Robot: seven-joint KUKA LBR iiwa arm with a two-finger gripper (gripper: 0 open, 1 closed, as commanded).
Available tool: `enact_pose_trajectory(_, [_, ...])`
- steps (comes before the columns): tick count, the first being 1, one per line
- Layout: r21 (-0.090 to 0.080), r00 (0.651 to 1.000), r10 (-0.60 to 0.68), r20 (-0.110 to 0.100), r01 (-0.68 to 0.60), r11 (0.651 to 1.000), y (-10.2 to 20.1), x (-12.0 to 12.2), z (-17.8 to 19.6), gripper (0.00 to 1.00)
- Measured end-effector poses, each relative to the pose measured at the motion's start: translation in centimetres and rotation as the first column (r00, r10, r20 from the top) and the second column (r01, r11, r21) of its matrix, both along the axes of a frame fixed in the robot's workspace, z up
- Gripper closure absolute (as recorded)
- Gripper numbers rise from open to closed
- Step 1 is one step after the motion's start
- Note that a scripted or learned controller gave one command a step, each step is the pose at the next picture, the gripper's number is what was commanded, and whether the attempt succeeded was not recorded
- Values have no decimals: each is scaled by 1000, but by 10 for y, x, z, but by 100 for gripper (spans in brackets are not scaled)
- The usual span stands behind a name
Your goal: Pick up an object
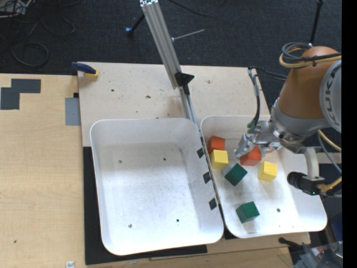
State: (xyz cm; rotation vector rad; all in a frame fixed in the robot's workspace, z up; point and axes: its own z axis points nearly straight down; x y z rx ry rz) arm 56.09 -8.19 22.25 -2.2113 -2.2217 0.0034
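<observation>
In the right bin (290, 219) lie several blocks: an orange one (217, 143) at the upper left, a yellow one (220, 158) just below it, a dark green one (235, 174), another yellow one (268, 171) and a green one (247, 211) near the front. My gripper (249, 148) reaches down over a red-orange block (252, 156) in the bin's middle. Its metal fingers stand at that block's upper left side. Whether the block sits between them is hidden by the wrist.
The left bin (106, 149) stands beside the right one, with black clips (206, 177) along the shared rim. A slanted aluminium bar (164, 43) rises behind the bins. A blue and yellow clamp (85, 68) lies at the bench's far left corner.
</observation>
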Motion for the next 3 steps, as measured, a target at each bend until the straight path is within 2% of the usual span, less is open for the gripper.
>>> enact_pose_trajectory(2, [-1, 1000, 0, 3, 0, 1000, 103, 21, -11, 100])
enact_pose_trajectory(3, [-3, 1000, -1, 5, 1, 1000, 158, 47, -7, 100])
